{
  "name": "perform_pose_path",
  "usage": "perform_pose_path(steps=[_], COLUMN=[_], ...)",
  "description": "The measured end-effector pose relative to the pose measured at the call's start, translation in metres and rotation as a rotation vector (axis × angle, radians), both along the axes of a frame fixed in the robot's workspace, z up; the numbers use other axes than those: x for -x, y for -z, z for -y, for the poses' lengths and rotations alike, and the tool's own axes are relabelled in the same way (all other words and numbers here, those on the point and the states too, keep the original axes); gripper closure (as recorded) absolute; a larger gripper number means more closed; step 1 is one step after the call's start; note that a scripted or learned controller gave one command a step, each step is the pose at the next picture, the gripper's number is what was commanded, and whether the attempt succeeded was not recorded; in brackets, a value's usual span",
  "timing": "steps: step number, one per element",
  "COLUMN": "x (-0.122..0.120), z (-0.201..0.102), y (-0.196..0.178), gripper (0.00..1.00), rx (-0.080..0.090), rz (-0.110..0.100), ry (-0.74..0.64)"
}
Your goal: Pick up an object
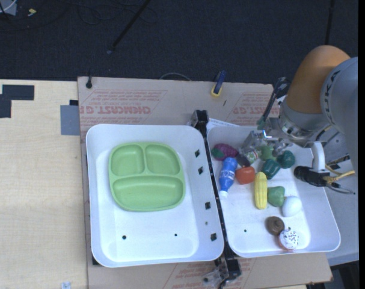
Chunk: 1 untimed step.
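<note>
A: Toy foods (260, 179), the candidates for the pick, lay heaped in the right bin (314, 239). Which step was under way?

B: Judging by position, the approach. The gripper (261, 143) stood over the far end of that bin, close above the green pieces (278, 161) and just beside the purple piece (225, 152). Nothing could be seen lifted.

A: Were the fingers apart or together?

B: That could not be told; metal parts and toys overlapped there, so no grasp could be claimed.

A: What lay nearest?

B: A blue bottle (228, 173) beside the divider, an orange-red piece (245, 175) touching it, and a yellow corn cob (261, 191) just to the right. A white egg (292, 206), a brown round piece (275, 224) and a speckled ball (289, 239) sat toward the near corner, well apart from the gripper.

A: What did the next move call for?

B: Probably settling on one item in a crowded cluster and closing on it without nudging its neighbours; the tight packing made a miss likely.

A: And the arm's pose?

B: It (326, 95) reached in from the right, its orange band (317, 71) high, wrist angled down toward the bin. The left bin (104, 233) held a green divided plate (147, 177).
</note>
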<state>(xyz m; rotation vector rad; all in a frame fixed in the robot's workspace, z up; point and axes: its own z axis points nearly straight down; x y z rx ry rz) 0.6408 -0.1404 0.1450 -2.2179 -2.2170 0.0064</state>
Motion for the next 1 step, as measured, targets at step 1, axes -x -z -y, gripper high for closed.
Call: perform_pose_path(steps=[1], x=[0.0009], z=[-0.0033], y=[0.0527], gripper=[0.00], rx=[-0.001], rz=[-0.001], ry=[-0.002])
